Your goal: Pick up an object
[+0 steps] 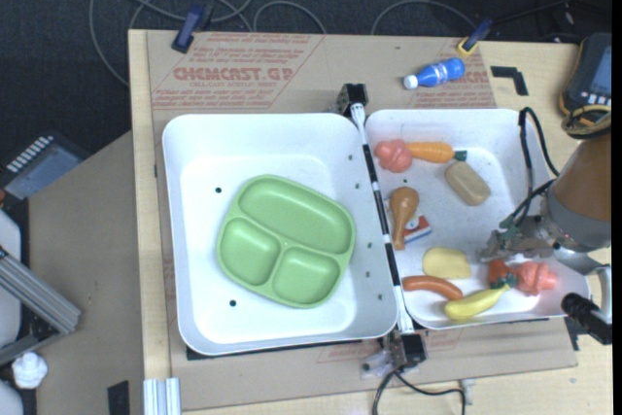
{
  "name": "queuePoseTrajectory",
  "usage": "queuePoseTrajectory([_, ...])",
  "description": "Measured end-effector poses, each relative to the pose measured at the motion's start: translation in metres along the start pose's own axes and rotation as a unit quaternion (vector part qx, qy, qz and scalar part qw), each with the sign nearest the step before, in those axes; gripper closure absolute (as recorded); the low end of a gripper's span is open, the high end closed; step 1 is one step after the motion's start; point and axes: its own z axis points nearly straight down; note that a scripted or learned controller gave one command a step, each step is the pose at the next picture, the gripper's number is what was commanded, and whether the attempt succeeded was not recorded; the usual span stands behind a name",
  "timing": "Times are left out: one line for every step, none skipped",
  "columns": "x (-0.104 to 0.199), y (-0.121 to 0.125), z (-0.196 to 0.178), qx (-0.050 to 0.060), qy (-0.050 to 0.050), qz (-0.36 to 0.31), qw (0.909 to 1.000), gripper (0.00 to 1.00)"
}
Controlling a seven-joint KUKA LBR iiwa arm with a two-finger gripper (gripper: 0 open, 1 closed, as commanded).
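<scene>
The right bin holds several toy foods. A pink piece and an orange carrot lie at its far left, with a tan piece beside them. A brown drumstick lies at the left wall. At the near side are a yellow piece, a red sausage, a banana and a red strawberry-like piece. My gripper hangs low at the bin's right side, just above and left of the red piece. The arm hides the bin's right wall.
The left bin holds a green divided plate. A blue and white bottle lies on the bench behind the right bin. A black cable loops over the right bin's far right part.
</scene>
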Motion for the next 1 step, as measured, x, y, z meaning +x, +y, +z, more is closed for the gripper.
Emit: queuePoseTrajectory([0.0641,0.0775,-0.0915,0.001,0.002,-0.002,1.0,1.0])
